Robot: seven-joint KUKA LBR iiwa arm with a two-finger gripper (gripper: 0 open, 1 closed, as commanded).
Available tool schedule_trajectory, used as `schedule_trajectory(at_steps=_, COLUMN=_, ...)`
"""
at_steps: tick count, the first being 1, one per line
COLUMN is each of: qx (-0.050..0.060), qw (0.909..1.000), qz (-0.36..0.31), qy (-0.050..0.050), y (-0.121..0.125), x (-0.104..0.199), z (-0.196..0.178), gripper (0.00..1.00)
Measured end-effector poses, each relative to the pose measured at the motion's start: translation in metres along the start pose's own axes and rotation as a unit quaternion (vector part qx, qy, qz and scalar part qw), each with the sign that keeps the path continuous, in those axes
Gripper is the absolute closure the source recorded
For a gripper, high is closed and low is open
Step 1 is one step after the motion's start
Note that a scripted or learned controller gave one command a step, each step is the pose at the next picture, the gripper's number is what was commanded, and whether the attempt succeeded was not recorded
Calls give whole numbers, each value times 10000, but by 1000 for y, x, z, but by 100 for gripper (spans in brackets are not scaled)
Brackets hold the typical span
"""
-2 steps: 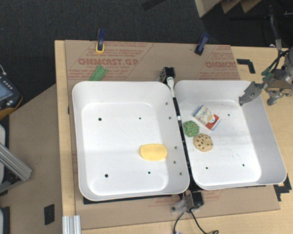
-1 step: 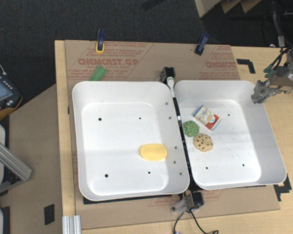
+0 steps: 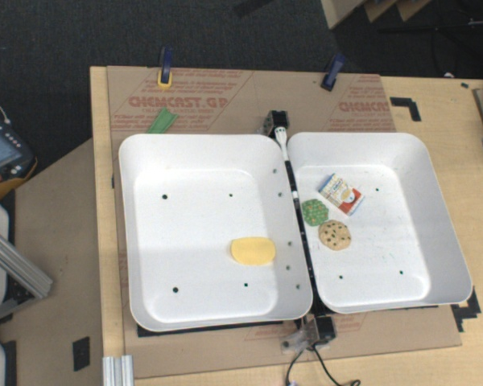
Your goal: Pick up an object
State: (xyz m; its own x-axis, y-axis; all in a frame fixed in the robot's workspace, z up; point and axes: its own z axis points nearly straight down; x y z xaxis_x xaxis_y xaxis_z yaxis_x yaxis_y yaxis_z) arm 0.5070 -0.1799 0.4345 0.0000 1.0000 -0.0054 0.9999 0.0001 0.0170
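— Black cabling (image 3: 315, 346) is seen nearest, at the front edge of the cardboard sheet (image 3: 225, 95), just below the seam where the two bins meet. What is offered for picking?

— Four things. In the left bin (image 3: 129, 215) a yellow oval piece (image 3: 253, 251) lies alone near the front right. In the right bin (image 3: 444, 240), close to its left wall, a small printed box (image 3: 340, 194), a green round piece (image 3: 315, 212) and a cookie (image 3: 335, 236) are clustered, touching or nearly so.

— Which should be chosen?

— The yellow oval is judged easiest: smooth, slightly domed, with bare white floor all round it. It would best be approached from straight above and pinched across its narrow width. It is low, so the floor must nearly be met.

— And the cluster?

— More risk is expected there. The cookie is flat and speckled, the green piece is flat with a rough look, and a neighbour could be nudged or caught. The box, with straight edges, lies at an angle, so the wrist would need to be turned to match.

— How are the gripper's fingers set?

— That cannot be told.
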Motion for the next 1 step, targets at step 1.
schedule_trajectory(at_steps=1, qx=106, qw=9999, qz=-31, qy=41, y=-29, x=74, z=29, gripper=100)
